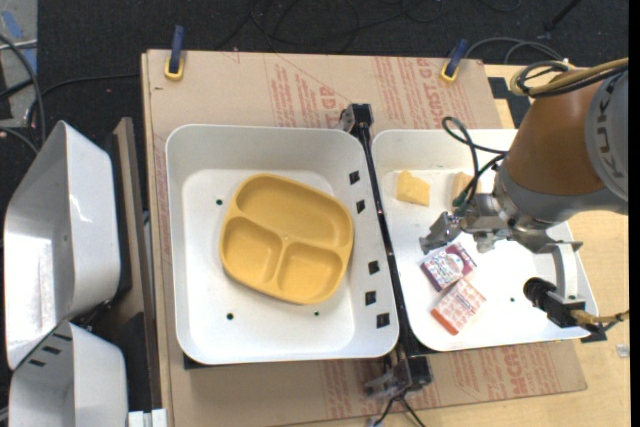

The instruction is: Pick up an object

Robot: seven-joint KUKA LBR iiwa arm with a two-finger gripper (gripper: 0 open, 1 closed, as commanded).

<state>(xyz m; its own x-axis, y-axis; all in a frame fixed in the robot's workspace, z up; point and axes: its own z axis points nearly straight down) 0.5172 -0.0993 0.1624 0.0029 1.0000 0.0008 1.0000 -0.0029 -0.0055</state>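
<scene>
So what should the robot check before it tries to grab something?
1. Things to grab in the right white bin: ok; a purple-and-white packet, a red-and-white packet and a pale yellow wedge lie there.
2. Gripper near a target: ok, just above the purple packet.
3. Anything between its fingers: cannot tell.
4. Packets apart: not ok, they nearly touch.
5. Yellow divided plate out of the way: ok, in the left bin.

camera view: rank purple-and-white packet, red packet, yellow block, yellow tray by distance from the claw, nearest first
From the claw, over the right bin:
1. Purple-and-white packet, just below it.
2. Yellow block above-left and red packet lower down: too close to call.
3. Yellow tray, in the left bin, farthest.
</scene>
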